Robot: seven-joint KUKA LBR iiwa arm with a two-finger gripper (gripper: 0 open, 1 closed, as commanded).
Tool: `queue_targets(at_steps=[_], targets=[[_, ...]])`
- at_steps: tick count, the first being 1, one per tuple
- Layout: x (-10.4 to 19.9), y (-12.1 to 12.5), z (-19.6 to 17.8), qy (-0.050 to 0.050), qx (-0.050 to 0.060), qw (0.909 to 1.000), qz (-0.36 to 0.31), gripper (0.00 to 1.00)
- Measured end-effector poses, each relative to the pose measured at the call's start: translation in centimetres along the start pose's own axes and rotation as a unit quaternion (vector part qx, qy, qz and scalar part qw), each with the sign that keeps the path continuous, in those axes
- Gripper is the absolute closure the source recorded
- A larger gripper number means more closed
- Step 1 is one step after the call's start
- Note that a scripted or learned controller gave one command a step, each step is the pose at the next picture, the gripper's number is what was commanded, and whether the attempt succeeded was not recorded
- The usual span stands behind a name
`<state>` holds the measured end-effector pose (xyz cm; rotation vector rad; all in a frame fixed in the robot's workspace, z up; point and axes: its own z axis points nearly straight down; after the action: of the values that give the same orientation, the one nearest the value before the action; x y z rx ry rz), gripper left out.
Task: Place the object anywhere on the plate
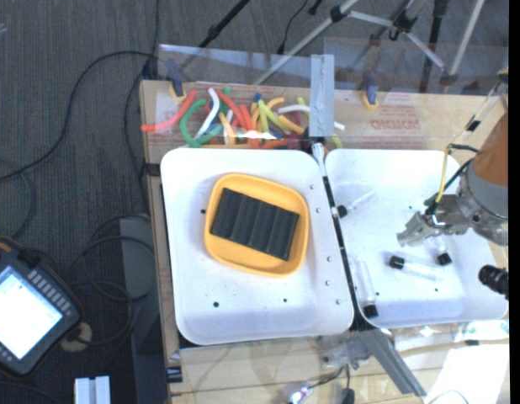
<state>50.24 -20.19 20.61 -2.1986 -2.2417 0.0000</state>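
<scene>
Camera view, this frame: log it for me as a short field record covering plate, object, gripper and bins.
plate: yellow plate in the left bin, a dark ribbed block lying on it
object: clear syringe with a black cap lying on the right bin floor, not on the plate
gripper: gripper low over the right bin, just above the syringe; nothing seen between its fingers
behind bins: pile of coloured tubes

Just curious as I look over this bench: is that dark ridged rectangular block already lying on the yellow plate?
Yes. The dark ridged rectangular block lies flat inside the yellow plate, in the left white bin.
</scene>
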Motion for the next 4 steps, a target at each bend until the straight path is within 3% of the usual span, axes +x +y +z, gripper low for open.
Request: queue_targets(at_steps=[1,2,4], targets=[[5.8,3.3,-2.1,-0.001,0.000,0.9982,-0.060,1.00],[10.8,6.7,1.9,-0.001,0.001,0.9949,-0.101,1.00],[19.6,6.1,0.8,-0.001,0.000,0.9851,-0.172,1.00]])
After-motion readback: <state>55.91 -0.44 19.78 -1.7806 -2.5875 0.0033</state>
